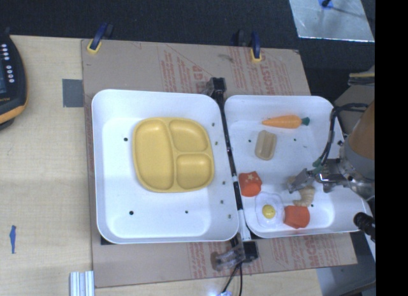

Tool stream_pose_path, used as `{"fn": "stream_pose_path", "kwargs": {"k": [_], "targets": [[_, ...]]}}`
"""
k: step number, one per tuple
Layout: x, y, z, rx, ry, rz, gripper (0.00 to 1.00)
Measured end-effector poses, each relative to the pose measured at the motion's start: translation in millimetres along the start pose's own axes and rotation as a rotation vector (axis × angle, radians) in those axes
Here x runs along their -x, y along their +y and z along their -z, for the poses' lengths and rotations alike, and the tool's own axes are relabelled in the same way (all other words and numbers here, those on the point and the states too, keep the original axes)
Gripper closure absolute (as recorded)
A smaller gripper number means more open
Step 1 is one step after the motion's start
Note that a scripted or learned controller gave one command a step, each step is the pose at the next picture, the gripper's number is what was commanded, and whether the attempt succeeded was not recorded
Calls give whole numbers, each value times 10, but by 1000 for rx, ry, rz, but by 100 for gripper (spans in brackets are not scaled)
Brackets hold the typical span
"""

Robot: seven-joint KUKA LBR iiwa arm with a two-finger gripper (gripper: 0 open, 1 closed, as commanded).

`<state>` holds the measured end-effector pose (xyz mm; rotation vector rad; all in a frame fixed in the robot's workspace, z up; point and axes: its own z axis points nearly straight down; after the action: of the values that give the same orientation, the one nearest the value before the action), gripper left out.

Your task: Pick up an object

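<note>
The right bin (280, 106) holds an orange carrot (282, 122) at the back, a tan bread piece (265, 145), a red piece (250, 184) by the left wall, a fried egg (268, 210) and a red-orange piece (296, 216) at the front. My gripper (304, 183) reaches in from the right and hangs low over the front right part of this bin. A small beige piece (306, 196) lies just under it, beside the red-orange piece. Whether the gripper touches the beige piece is unclear.
The left bin (108, 161) carries a yellow divided plate (172, 154). A black divider with clamps (227, 161) runs between the bins. A handheld controller (9, 81) lies at the bench's left edge. Blue-and-yellow clips (97, 38) pin the cardboard at the back.
</note>
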<state>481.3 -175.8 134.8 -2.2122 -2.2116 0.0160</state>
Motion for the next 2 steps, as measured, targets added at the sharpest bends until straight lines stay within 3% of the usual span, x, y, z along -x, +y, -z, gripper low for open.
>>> {"fn": "stream_pose_path", "kwargs": {"k": [1,2], "targets": [[65,345,-453,14,-4,7,0],[81,338,-318,17,-6,7,100]]}}
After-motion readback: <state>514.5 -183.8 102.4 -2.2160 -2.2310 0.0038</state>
